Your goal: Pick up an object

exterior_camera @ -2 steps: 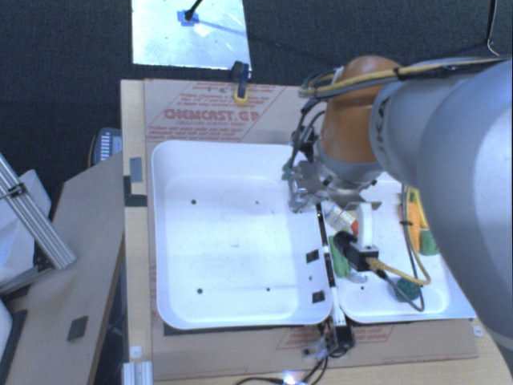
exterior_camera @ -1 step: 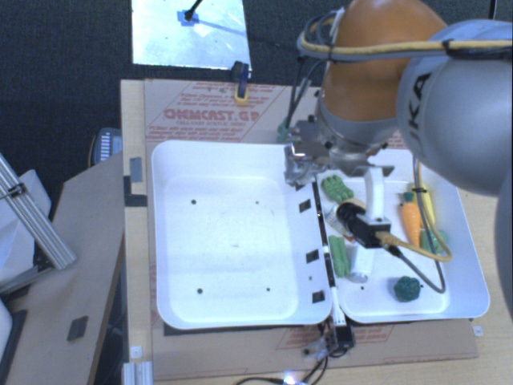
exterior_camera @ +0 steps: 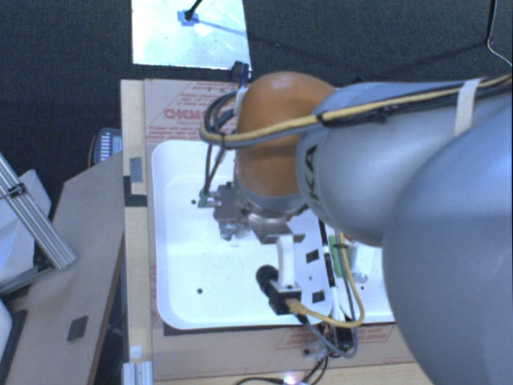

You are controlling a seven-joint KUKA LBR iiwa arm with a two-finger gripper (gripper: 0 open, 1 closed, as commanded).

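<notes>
Jaws' state impossible to tell, hidden below the arm (exterior_camera: 361, 159) over the white bin (exterior_camera: 180, 239).

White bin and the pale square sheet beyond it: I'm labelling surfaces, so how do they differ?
The white bin has a raised, rounded rim; the pale sheet lies flat. The bin is plain white with a few dark specks; the sheet is mottled bluish. The bin rests on printed cardboard, the sheet on dark ground. Both are light and roughly rectangular.
</notes>
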